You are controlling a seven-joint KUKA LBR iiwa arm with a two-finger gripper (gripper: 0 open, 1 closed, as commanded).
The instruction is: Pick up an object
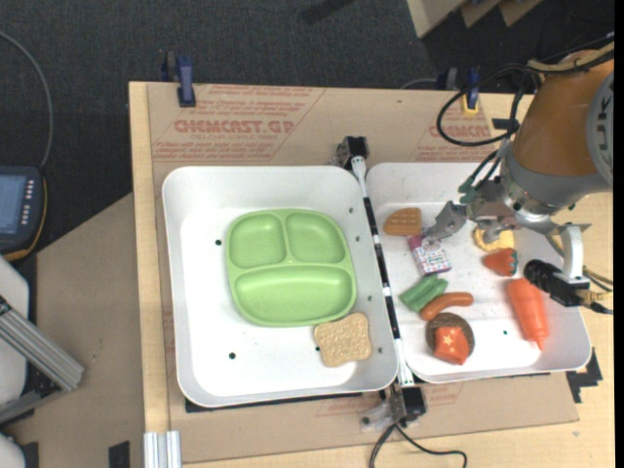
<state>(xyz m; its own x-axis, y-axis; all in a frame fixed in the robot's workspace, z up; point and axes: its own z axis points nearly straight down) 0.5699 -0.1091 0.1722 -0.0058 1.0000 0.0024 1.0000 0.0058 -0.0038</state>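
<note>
1. Camera view: our end effector (444,224) sits low in the right shallow white bin (561,359), just above the small purple patterned packet (430,258); we cannot tell how wide it is.
2. We'd say centre over the packet before closing.
3. Count: two bins, one green divided plate (290,266), one orange carrot (529,310), one cracker (343,338).

Green divided plate (290,268); tan cracker (343,339); orange carrot (529,309); white bins (195,261).
</note>
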